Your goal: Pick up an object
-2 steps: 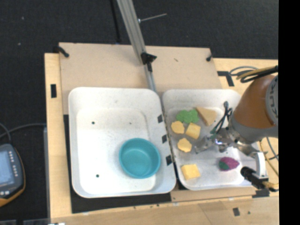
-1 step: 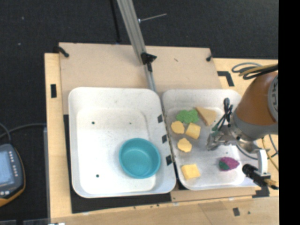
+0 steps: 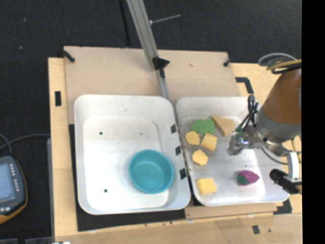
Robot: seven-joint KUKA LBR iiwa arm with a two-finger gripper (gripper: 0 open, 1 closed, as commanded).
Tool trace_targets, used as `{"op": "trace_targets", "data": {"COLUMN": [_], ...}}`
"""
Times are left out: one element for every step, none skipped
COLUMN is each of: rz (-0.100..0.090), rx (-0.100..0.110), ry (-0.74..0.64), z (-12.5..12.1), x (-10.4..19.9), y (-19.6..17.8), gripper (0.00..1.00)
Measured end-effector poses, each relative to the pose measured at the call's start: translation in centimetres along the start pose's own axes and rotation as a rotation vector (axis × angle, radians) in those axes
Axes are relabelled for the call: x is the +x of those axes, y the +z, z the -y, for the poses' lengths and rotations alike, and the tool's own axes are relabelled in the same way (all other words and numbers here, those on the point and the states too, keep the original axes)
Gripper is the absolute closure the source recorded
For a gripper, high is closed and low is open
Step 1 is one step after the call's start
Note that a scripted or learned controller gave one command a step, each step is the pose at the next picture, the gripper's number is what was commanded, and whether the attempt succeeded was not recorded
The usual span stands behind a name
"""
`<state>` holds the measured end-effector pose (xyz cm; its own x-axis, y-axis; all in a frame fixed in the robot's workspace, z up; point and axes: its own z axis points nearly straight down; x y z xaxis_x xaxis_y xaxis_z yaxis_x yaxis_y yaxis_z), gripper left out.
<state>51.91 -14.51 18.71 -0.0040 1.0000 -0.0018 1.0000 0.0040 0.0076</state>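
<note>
The right bin [image 3: 223,200] holds several small items: a green leafy piece [image 3: 203,125], a tan wedge [image 3: 224,124], yellow chunks [image 3: 192,138] [image 3: 209,142] [image 3: 200,157], a yellow block [image 3: 206,186] and a purple-red piece [image 3: 247,177]. My gripper [image 3: 235,145] hangs over the right bin, just right of the tan wedge and above the purple piece. Nothing shows between its tips. The orange band of the arm [image 3: 283,100] rises at the right.
A blue bowl [image 3: 151,171] sits in the left bin [image 3: 101,111] near its front right corner. A metal pole [image 3: 144,34] slants up from between the bins. A handheld device [image 3: 10,184] lies at the far left.
</note>
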Motion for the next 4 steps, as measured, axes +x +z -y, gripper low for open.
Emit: {"op": "trace_targets", "data": {"rz": [0.000, -0.002, -0.003, -0.004], "rx": [0.003, 0.006, 0.007, 0.007], "ry": [0.001, -0.002, -0.003, -0.004], "z": [-0.2, -0.2, 0.9, 1.0], "x": [-0.1, 4.6, 10.1, 16.0], "y": [-5.1, -4.3, -4.1, -3.8], "gripper": [1.00, 1.00, 1.00, 1.00]}}
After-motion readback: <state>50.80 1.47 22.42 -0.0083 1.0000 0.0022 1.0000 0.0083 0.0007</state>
